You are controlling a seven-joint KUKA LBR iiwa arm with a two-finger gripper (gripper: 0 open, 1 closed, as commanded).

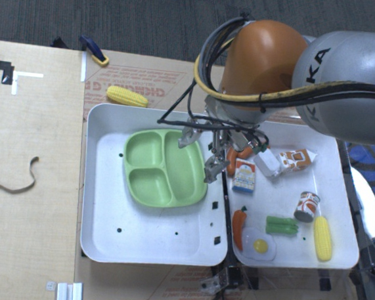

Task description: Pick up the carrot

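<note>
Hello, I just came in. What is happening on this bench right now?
A grey KUKA arm reaches in from the right, and its gripper hangs low over the divider between the two white bins. The carrot it should pick up lies in the right bin, at its left edge, nearer the front and apart from the gripper. The green divided plate sits in the left bin.

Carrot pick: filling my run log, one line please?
carrot: lying in right bin, at its left wall | gripper: higher in view, apart from carrot
</note>
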